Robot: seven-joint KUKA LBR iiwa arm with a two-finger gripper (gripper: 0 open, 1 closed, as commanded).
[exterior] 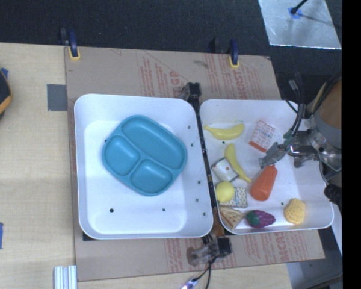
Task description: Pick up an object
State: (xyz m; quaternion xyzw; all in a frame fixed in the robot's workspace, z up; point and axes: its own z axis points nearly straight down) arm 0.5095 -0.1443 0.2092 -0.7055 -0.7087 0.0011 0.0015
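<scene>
My tool [275, 156] hangs over the right bin [307, 224], just above the top of the orange carrot [263, 183], and its fingers are spread apart with nothing between them. Around the carrot in that bin lie two yellow bananas [225, 131], a lemon [224, 192], a purple eggplant [260, 218], a yellow corn piece [295, 211] and a small red and white packet [262, 135]. The left bin [90, 215] on the tabletop [24, 179] holds a blue plate with three parts [144, 155].
</scene>
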